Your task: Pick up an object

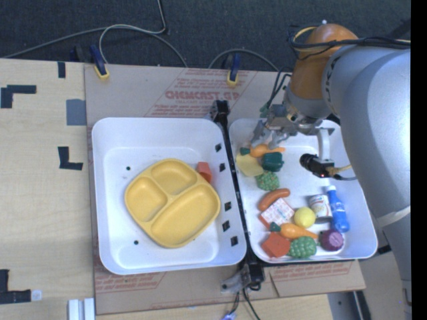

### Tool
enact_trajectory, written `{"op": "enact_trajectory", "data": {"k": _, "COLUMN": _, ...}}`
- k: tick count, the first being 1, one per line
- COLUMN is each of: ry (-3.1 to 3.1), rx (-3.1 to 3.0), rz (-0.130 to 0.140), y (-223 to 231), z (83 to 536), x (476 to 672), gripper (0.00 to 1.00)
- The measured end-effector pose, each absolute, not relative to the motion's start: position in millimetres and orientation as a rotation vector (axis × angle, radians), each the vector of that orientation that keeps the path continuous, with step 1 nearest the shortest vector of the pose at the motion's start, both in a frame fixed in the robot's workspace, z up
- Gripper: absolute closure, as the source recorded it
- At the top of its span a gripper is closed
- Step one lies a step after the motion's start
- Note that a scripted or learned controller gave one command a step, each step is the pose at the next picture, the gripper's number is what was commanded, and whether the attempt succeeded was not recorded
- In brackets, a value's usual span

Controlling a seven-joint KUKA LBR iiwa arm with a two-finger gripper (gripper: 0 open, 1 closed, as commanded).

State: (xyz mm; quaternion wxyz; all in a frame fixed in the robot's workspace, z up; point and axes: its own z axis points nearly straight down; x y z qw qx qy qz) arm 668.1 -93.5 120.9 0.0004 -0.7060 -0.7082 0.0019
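Grey arm is seen reaching in from the upper right, and the gripper (pixel 265 141) is poised low over the top of the right bin (pixel 363 212). How far apart the fingers stand cannot be told. Nothing is seen held. A green pepper (pixel 271 160) and an orange piece (pixel 259 151) lie just below it, touching. The approach step is judged in hand; a straight descent onto one toy is called for next. A yellow plate (pixel 173 202) sits in the left bin (pixel 107 179).
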Motion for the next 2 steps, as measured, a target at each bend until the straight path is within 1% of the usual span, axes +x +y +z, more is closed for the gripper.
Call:
{"op": "enact_trajectory", "data": {"k": 1, "ry": -2.223, "rx": -2.218, "rz": 0.0, "y": -52.1, "z": 183.7, "x": 625.2, "gripper": 1.0}}
{"op": "enact_trajectory", "data": {"k": 2, "ry": -2.222, "rx": -2.218, "rz": 0.002, "y": -14.1, "z": 183.0, "x": 616.5, "gripper": 1.0}}
